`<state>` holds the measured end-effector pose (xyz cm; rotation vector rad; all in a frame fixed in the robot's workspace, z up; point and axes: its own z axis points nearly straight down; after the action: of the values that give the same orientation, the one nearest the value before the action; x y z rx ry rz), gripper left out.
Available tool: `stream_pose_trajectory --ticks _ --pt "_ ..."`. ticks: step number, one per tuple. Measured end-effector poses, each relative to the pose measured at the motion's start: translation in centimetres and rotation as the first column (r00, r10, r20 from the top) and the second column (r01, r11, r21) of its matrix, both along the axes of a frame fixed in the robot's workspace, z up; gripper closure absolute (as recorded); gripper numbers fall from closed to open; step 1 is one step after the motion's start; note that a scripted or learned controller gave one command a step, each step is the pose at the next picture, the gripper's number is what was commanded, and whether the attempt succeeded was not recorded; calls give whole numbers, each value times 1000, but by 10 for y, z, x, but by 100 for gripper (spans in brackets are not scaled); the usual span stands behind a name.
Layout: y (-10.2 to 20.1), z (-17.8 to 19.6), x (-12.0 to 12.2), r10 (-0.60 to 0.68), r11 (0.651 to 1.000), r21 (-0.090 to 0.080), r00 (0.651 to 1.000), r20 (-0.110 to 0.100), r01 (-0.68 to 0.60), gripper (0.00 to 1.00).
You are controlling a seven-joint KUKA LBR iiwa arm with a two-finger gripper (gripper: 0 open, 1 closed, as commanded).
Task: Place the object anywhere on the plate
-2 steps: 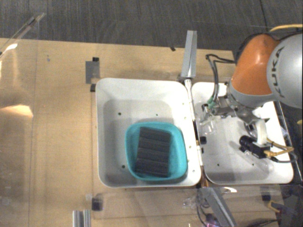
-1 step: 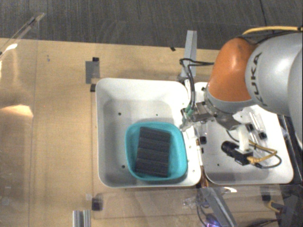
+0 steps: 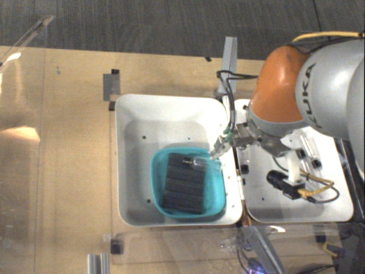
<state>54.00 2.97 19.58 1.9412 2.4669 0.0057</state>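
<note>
The grey-and-orange arm (image 3: 296, 96) looms over the right bin (image 3: 262, 205). The black ribbed block (image 3: 183, 184) lies on the teal plate (image 3: 156, 176) in the left bin (image 3: 132, 153). The gripper (image 3: 201, 162) hangs at the block's upper corner; spread or closed, I cannot tell.

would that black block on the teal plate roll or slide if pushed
The black block lies flat on the teal plate, so it probably won't roll or tip. Its ribbed top may give some grip; it looks stiff.

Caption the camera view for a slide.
Black ridged block on the teal plate in the left bin, gripper at the block's top edge.
</note>
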Motion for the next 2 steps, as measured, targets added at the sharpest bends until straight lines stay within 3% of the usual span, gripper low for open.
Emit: stream_pose_trajectory --ticks 1,2 --pt "-38 108 -51 19 1000 -1 1000 6 -19 0" --pt "-104 242 -51 235 972 -7 972 10 -235 0"
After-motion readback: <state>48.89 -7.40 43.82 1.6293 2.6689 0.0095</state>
